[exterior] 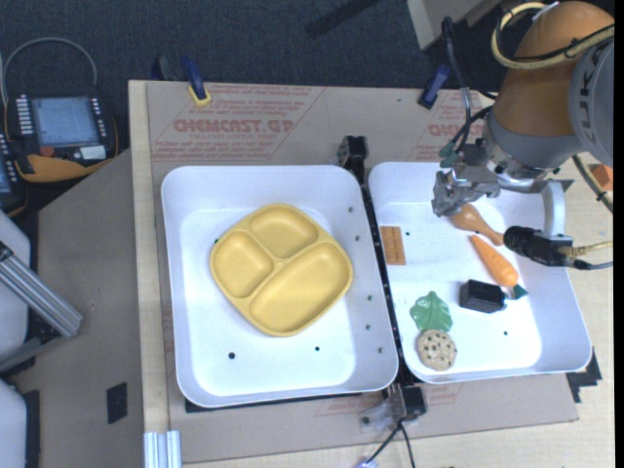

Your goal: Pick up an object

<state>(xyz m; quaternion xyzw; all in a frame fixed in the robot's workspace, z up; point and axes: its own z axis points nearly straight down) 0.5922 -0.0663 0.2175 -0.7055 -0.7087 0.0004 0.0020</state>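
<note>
Nearest to us in the right bin [556,344] we see a cookie [436,349] and a green leaf [430,312], then a small black block [483,295]. Just past the block lies a carrot [494,261], its long axis running from upper left down to lower right. Farther back, an orange-brown drumstick-shaped piece [475,218] lies on much the same slant, and the gripper [451,195] sits right at its upper left end, touching or nearly so. We judge this piece the likeliest thing to pick: it stretches away from the gripper toward the lower right. We cannot tell how the gripper stands. The arm comes in from the upper right, wrist bent downward over the bin's far part.
</note>
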